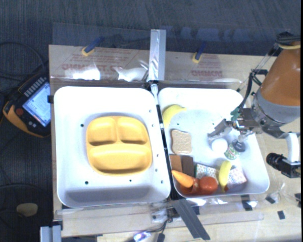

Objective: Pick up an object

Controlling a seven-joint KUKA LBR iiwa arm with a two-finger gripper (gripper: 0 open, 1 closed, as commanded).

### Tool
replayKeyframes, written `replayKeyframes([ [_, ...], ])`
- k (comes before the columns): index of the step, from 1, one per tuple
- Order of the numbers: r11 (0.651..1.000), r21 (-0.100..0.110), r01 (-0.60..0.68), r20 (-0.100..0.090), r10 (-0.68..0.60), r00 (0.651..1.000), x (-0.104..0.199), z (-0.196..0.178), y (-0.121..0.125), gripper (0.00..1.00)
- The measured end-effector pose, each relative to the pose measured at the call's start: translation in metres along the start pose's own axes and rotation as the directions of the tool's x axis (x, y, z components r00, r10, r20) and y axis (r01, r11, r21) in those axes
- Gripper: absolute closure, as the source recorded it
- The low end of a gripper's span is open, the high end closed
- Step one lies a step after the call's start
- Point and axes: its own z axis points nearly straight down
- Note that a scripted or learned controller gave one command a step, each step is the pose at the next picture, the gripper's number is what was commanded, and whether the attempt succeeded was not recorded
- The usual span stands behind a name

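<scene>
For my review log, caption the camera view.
Gripper over right bin of toy food; yellow tray in left bin.

Off my tabletop's (212, 67) left edge a teach pendant (28, 107) lies on dark carpet (20, 29), two blue-and-yellow clips (92, 46) pinning plastic sheeting (116, 64) at its back

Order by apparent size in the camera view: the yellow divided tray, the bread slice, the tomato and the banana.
Largest to smallest:
1. yellow divided tray
2. bread slice
3. banana and tomato: they look alike in size, so I do not rank them.
</scene>
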Motion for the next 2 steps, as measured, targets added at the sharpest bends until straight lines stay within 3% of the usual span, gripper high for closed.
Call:
replayKeyframes([
  [1,1.000,-0.004,0.006,0.001,-0.006,1.000,-0.053,0.093,0.017,0.00],
  [2,0.999,-0.036,0.037,0.014,-0.036,0.999,-0.066,0.111,0.019,0.00],
])
